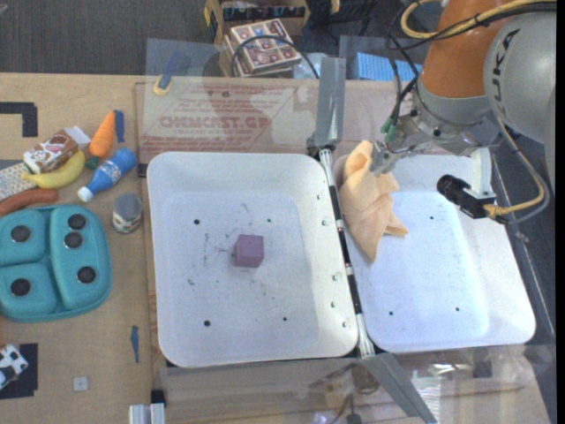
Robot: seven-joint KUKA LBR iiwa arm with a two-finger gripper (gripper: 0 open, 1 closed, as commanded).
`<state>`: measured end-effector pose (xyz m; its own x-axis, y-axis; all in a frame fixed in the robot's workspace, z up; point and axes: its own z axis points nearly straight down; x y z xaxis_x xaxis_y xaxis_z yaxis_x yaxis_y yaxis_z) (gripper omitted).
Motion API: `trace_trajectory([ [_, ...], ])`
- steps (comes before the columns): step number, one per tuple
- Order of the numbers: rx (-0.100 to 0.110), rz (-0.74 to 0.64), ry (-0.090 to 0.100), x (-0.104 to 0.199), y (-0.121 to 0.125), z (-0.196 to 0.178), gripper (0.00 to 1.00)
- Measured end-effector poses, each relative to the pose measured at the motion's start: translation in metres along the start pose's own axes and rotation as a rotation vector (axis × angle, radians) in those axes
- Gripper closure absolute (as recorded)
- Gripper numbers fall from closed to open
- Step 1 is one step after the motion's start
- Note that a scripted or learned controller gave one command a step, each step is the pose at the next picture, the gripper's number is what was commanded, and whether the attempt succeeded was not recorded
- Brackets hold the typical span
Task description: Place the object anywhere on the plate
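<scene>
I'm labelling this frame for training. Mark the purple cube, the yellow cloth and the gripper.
purple cube (248, 251): camera view, middle of its top face.
yellow cloth (369, 203): camera view, middle of the crumpled folds.
gripper (385, 161): camera view, at its fingertips.

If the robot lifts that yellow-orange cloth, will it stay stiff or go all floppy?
Probably floppy: the crumpled yellow-orange cloth lies in soft folds, draped over the rim of the right white bin. It looks thin, so likely light, and would probably dangle from the gripper near its top edge. It seems unlikely to roll.
</scene>
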<state>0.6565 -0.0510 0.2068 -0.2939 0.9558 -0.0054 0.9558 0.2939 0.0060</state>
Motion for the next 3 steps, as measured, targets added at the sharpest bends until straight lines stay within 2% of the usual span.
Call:
trace_trajectory([
  [1, 0.002, 0.008, 0.004, 0.089, 0.038, 0.021, 1.00],
  [2, 0.002, 0.008, 0.003, 0.089, 0.038, 0.021, 0.00],
  [3, -0.003, 0.006, 0.001, 0.090, 0.040, 0.010, 1.00],
])
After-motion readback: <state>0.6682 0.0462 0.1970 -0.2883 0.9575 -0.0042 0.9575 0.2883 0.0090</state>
